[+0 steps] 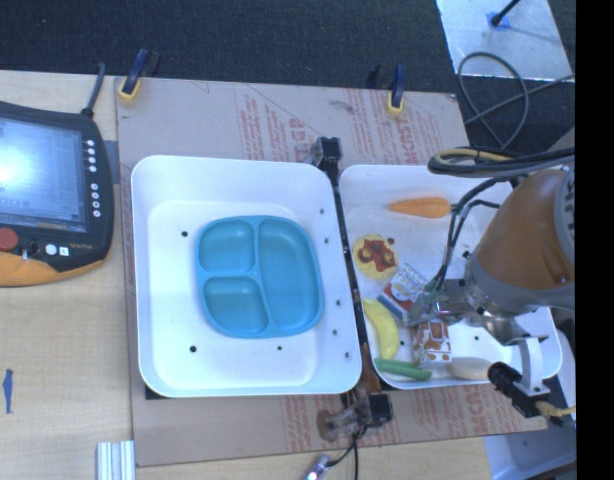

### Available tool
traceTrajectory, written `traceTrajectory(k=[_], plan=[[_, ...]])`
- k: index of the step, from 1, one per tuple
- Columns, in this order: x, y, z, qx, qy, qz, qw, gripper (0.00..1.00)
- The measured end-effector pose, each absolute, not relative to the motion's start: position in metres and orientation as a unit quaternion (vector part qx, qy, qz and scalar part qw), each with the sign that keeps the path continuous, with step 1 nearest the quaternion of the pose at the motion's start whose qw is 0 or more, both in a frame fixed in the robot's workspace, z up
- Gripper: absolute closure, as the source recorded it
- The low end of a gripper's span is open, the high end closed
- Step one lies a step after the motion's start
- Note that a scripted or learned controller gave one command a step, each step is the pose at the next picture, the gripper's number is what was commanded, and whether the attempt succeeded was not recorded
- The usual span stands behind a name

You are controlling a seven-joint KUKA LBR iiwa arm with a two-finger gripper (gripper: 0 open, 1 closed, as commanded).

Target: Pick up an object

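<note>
**Reaching into the right bin, nothing lifted yet**

Hovering low over the right bin, the gripper sits among a huddle of small items — whether its claw is wide or narrow cannot be told, since the wrist and cabling hide the tips. No object shows between them, so the pick looks unfinished: the descent seems made, while the grasp and lift are left.

Candidates lie close by. A yellow banana and a green stick rest just left of the gripper, a small printed carton just below it, and a round biscuit-like piece farther up. An orange carrot lies well apart near the bin's far wall.

The clutter is tight, so neighbours may be nudged. In the left bin sits a blue divided plate; a control pendant rests beside the bench.
</note>
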State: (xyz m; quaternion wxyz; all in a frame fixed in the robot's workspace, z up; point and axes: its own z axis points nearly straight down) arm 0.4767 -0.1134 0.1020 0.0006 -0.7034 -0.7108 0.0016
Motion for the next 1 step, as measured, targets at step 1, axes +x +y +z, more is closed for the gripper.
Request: traceTrajectory(k=[1], plan=[[0.5205,-0.0553,0.1919,-0.705,-0.709,0.0006,0.001,1.0]])
